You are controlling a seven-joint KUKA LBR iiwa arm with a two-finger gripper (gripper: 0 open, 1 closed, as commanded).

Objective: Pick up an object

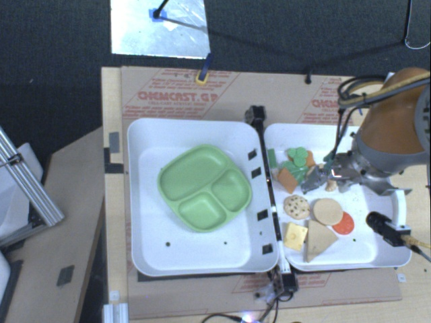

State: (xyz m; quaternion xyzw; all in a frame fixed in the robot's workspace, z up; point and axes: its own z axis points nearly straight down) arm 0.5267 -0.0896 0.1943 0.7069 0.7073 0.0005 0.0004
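Note:
The right bin (367, 251) holds several toy food pieces. A green leafy piece (296, 157) and an orange piece (288, 179) lie at its upper left. Below them are a chocolate chip cookie (296, 207), a tan round slice (328, 212), a red disc (344, 224), a yellow cheese square (295, 235) and a tan wedge (320, 241). My gripper (318, 178) is low in this bin, just right of the orange piece and above the cookie. The grey arm (390, 136) reaches in from the right.
The left bin (145, 153) holds a green divided plate (204, 188). A black divider with clips (264, 173) runs between the bins. A black fitting (384, 227) sits at the right bin's right rim. Cardboard (175, 93) lies under both bins.

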